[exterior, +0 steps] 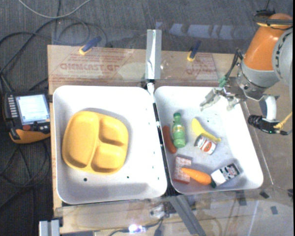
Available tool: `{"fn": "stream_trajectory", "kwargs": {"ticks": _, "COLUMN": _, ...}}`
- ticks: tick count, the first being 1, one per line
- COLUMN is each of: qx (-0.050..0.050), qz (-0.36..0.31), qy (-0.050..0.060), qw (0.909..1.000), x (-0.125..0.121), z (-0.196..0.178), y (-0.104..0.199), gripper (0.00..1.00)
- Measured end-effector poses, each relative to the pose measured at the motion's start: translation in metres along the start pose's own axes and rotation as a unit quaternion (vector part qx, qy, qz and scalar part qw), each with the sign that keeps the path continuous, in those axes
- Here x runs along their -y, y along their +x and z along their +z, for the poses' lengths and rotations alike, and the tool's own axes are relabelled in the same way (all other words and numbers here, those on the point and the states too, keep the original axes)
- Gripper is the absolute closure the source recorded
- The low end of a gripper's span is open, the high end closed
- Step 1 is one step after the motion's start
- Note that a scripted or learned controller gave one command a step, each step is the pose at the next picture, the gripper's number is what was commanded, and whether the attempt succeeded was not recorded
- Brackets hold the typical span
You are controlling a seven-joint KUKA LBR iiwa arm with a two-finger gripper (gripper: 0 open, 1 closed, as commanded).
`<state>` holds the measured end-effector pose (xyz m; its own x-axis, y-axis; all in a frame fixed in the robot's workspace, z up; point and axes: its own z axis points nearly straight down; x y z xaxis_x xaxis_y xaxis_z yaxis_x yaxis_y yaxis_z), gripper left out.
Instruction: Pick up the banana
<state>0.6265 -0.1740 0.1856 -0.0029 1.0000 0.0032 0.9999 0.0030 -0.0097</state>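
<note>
As the arm [265, 48] reaches in from the right, tool [220, 98] open above right bin [253, 151], apart from banana [202, 130]

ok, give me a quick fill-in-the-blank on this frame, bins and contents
1. The yellow divided tray lies in the ____ bin.
2. The banana lies in the right bin, just right of the green ____.
3. The orange carrot lies near the right bin's ____ edge.
4. The pincer hangs open over the right bin's ____ part, holding nothing.

Missing words: left; bottle; front; far
</note>
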Motion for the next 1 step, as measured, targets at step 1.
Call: {"fn": "stream_trajectory", "kwargs": {"ticks": 1, "qx": 0.003, "qz": 0.007, "qy": -0.003, "qw": 1.0000, "x": 0.0110, "z": 0.0943, "y": 0.0411, "gripper": 0.00}}
